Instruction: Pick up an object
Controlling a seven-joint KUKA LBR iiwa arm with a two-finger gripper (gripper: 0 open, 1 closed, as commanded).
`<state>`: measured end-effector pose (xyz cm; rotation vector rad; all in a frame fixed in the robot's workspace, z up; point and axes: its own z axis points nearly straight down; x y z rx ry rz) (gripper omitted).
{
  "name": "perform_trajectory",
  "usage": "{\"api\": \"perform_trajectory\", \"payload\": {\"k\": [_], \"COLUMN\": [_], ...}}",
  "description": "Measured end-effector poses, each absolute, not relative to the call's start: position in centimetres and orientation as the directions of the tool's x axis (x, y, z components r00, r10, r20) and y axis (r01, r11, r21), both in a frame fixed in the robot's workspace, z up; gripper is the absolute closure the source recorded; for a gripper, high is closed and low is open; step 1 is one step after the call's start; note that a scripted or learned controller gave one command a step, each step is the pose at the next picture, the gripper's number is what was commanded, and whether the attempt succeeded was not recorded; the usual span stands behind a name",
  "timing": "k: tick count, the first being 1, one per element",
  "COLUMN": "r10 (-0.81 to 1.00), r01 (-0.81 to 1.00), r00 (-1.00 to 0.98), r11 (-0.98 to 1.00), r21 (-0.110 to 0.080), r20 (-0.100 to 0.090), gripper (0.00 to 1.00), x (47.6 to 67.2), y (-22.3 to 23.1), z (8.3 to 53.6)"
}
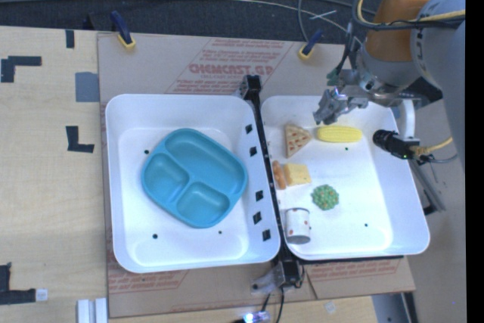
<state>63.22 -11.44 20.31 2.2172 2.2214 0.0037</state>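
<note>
Cardboard-topped bench, right bin point(393, 238): gripper point(328, 113) hovers just behind corn point(339, 135), finger state unclear. Best: centre over corn, straddle its narrow width, descend.

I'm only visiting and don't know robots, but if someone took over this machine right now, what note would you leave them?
Gripper: hovering over the right white bin, just left of the yellow corn cob; nothing visibly held.
Right bin also holds: tan triangular waffle-like wedge, orange-and-yellow block, green bumpy ball, small white cup on its side.
Left white bin: blue divided plate.
Done: nothing lifted.
Left: grasp and raise one object.
</note>
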Motion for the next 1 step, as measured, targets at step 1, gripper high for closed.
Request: {"api": "perform_trajectory", "payload": {"k": [1], "r10": [1.000], "r01": [1.000], "r00": [-0.005], "r11": [0.005], "r21": [-0.001], "r20": [0.001], "gripper": [1.00], "x": [63.58], "y": [-7.09], "z": [20.53]}}
